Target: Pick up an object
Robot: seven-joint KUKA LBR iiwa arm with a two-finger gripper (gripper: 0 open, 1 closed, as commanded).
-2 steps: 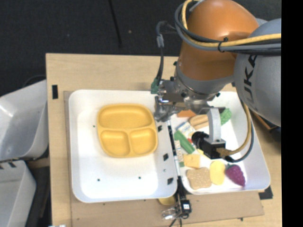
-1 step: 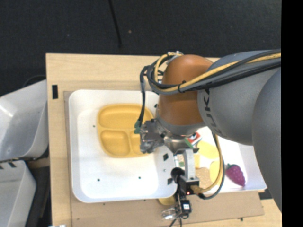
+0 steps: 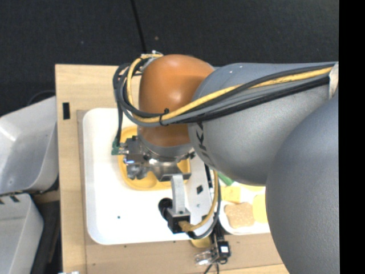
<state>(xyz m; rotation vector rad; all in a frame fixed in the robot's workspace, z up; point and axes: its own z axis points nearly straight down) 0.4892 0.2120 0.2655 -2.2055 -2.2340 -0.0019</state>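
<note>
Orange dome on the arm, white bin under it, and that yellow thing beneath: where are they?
Orange dome (image 3: 165,93), camera view: its rounded top.
White bin (image 3: 105,204), camera view: bare floor.
Yellow thing (image 3: 138,180), camera view: its lower edge.

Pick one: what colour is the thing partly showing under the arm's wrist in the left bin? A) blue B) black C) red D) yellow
D: a yellow object pokes out from beneath the wrist against the white floor of the left bin; the arm covers most of it, so its shape cannot be told.
</note>
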